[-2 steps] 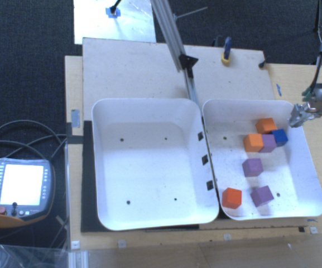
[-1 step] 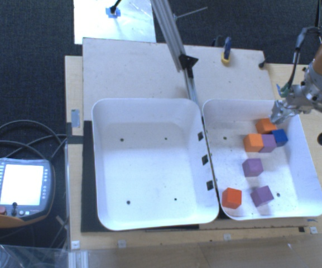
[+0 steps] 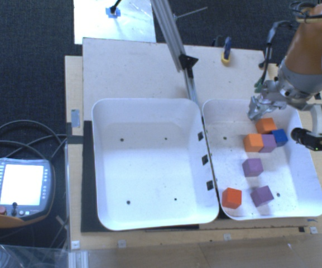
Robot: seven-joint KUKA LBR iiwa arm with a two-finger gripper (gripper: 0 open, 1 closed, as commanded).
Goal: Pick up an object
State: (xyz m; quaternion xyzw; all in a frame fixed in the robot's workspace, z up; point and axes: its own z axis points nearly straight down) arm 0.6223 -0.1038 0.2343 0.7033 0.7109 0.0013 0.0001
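The right bin holds several small blocks. An orange block lies at the back, with a blue block just to its right. Another orange block touches a purple block. Two more purple blocks and a third orange block lie nearer the front. My gripper hangs over the back of this bin, just above and behind the rear orange block. Nothing shows in its grasp.
The left bin stands beside the right one. A slanted metal pole crosses the back of the bench. A yellow clamp sits at the back edge. A teach pendant lies on the floor at far left.
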